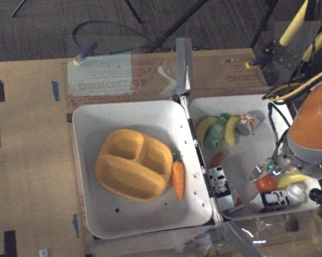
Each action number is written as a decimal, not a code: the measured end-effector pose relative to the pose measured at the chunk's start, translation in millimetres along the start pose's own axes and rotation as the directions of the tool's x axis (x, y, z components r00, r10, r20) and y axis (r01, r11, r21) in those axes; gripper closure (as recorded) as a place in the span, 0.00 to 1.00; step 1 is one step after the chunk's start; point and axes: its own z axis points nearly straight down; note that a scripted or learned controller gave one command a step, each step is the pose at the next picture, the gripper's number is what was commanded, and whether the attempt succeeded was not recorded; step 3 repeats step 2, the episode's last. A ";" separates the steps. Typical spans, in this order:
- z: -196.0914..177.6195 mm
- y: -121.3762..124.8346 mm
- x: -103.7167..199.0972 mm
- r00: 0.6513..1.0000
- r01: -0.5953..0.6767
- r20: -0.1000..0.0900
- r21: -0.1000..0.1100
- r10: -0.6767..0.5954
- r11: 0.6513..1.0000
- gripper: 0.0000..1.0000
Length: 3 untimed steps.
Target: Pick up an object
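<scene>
The gripper [271,169] hangs low over a red toy [267,184] near the right bin's [241,152] front edge, probably lining up a grasp, though whether it is closed cannot be told.

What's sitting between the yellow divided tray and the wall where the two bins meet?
A toy carrot lies there, lengthwise along the yellow divided tray's right edge, on the left bin's floor. The camera view shows bare white floor between carrot and dividing wall.

Yellow-orange divided tray [133,164] and orange carrot [178,179] in a white bin [94,125]; yellow banana [205,127] beside a green bottle [217,132].
</scene>
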 end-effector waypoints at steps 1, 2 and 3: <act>6.8 -10.3 -28.4 1.000 -0.006 0.008 -0.014 0.006 1.000 1.00; -108.5 2.9 4.5 0.993 0.118 -0.002 0.009 -0.118 0.993 1.00; -108.5 2.9 4.5 0.993 0.118 -0.002 0.009 -0.118 0.993 1.00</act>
